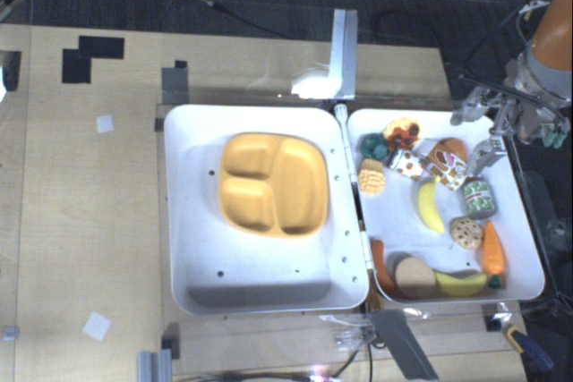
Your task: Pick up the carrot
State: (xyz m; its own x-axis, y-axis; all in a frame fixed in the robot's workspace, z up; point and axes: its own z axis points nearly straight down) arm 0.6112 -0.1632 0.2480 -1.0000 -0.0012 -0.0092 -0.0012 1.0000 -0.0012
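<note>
While the claw (483,137) hangs over the right bin's (528,219) upper right corner, fingers spread and grasping nothing, the carrot (492,250) lies untouched lower down by the bin's right wall, between a can (478,199) and a cookie (466,232) above and the bin's bottom edge. In my judgement the pick has not begun: the approach, grasp and lift all remain. By count: one carrot, two bananas (431,204), one corn cob (372,177), two bins, one yellow tray (272,183) in the left bin (192,219).
</note>
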